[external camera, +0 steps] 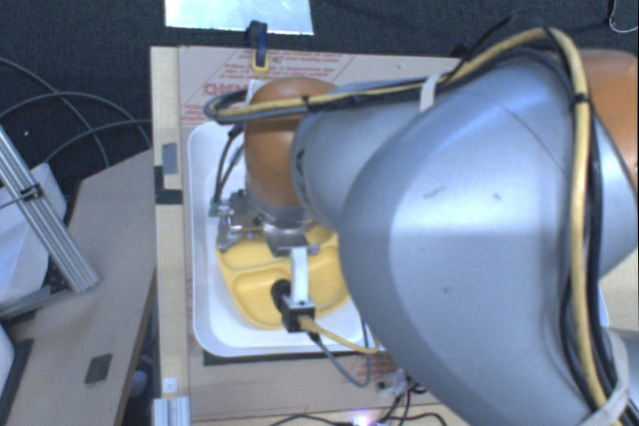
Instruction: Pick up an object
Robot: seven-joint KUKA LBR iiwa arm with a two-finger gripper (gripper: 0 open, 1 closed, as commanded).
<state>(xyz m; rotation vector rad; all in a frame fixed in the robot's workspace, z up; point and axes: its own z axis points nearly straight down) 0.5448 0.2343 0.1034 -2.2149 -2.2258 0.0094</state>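
Arm low over bin (205, 214) — gripper (262, 244) directly above yellow object (250, 286) near bin's front edge; object's long axis crosswise; grip state — cannot tell.

Yellow object (250, 289) half hidden beneath arm (469, 224)

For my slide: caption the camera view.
Grey arm reaching down into a white bin over a yellow object.
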